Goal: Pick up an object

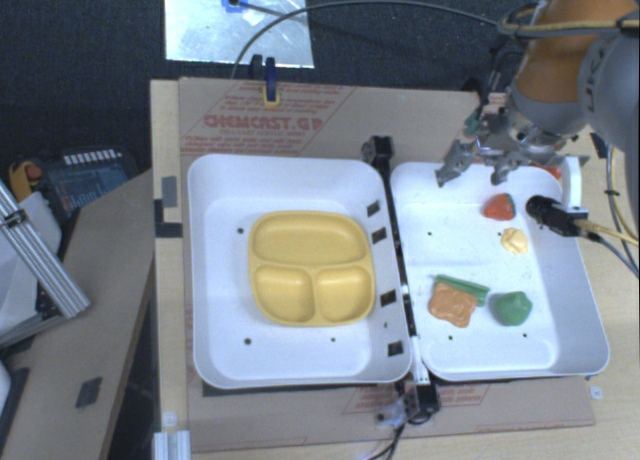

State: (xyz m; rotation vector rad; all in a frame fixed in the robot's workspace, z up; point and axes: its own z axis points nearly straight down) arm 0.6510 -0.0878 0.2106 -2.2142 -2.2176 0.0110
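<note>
My gripper [473,174] hangs over the far end of the right bin [575,343], open, with its two fingers spread and nothing between them. A red-orange piece [499,208] lies just in front of its right finger, apart from it. A small pale yellow piece [514,240] sits nearer the front. Further forward lie a green strip [462,287], an orange piece [452,305] touching that strip, and a round green piece [512,308].
The left bin [215,198] holds a yellow tray [308,266] with three compartments. A black ridge [393,248] divides the two bins. The arm's grey and orange body [570,38] stands over the bench's far right corner.
</note>
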